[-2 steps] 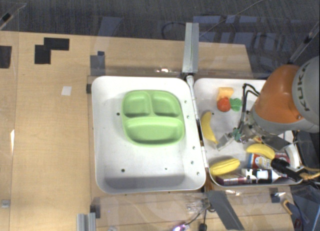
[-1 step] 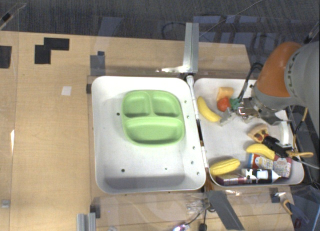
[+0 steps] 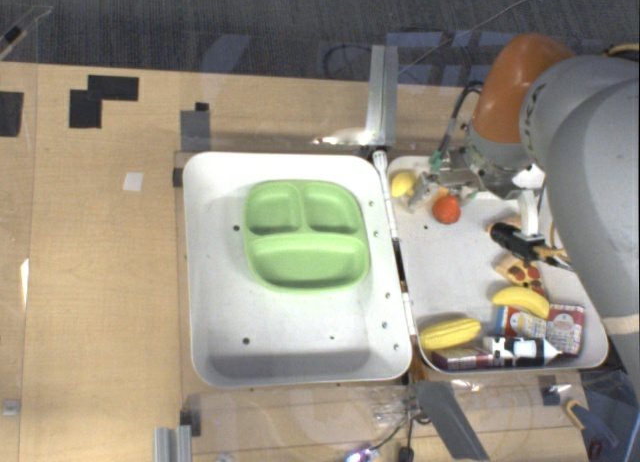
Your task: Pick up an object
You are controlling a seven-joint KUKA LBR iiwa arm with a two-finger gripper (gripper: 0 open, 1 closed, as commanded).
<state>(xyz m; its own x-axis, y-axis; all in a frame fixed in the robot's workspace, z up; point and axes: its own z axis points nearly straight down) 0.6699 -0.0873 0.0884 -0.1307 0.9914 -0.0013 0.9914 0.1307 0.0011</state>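
My gripper [image 3: 441,181] hangs over the far left part of the right bin [image 3: 440,270], reaching in from the right. Just below its tip lies a small red-orange ball [image 3: 446,209]. A yellow lemon [image 3: 402,185] sits to its left in the bin's far corner. Nothing shows held at the tip. At the near end of this bin lie a yellow banana [image 3: 521,300], a second long yellow fruit [image 3: 449,332], a red-labelled pack [image 3: 551,325] and a dark bottle [image 3: 505,353] on its side.
The left bin [image 3: 215,280] holds a green divided plate [image 3: 303,233] in its middle. A small brown-and-orange item [image 3: 518,272] lies near the right bin's right side. The grey arm covers that bin's far right corner.
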